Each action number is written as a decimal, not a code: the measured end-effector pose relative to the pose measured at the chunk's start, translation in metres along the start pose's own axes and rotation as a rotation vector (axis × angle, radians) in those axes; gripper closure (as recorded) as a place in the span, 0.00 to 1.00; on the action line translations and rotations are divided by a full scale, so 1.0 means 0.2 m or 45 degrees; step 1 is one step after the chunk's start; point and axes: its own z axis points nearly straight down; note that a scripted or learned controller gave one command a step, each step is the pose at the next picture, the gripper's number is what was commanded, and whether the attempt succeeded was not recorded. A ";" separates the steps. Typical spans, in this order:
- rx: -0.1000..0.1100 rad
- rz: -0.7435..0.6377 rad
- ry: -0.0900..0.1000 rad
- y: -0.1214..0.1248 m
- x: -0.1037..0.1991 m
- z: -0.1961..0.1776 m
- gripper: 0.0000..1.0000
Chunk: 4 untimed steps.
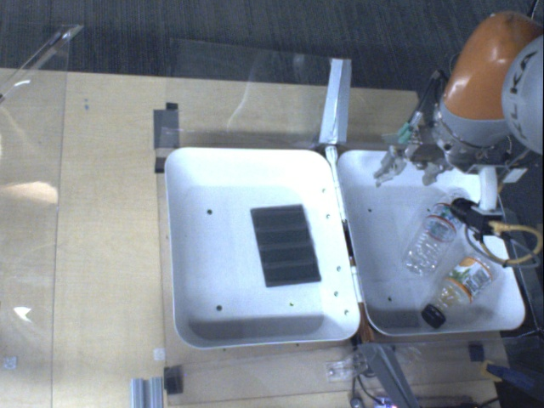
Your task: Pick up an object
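Note:
A black ridged rectangular pad (285, 245) lies flat in the middle of the left bin (195, 228). In the right bin (374, 253) a clear plastic bottle (429, 238) lies on its side. Beside it, toward the front right corner, lies a second bottle (461, 284) with an orange and yellow label and a black cap. My gripper (406, 170) hangs over the back of the right bin, behind the clear bottle. Its fingers are spread open with nothing between them.
A metal post (336, 100) stands behind the seam between the two bins. Black and yellow cables (493, 228) trail from the arm over the right bin's right side. Clear acrylic sheets cover the bench at the left.

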 end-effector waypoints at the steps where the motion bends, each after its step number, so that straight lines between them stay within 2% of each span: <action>1: -0.003 -0.370 -0.002 -0.16 -0.36 0.00 0.00; 2: -0.008 -0.362 -0.004 -0.08 -0.60 0.63 0.00; 3: -0.011 -0.526 -0.007 -0.41 -0.42 0.62 0.00; 4: -0.005 -0.568 -0.004 -0.64 -0.59 0.59 0.00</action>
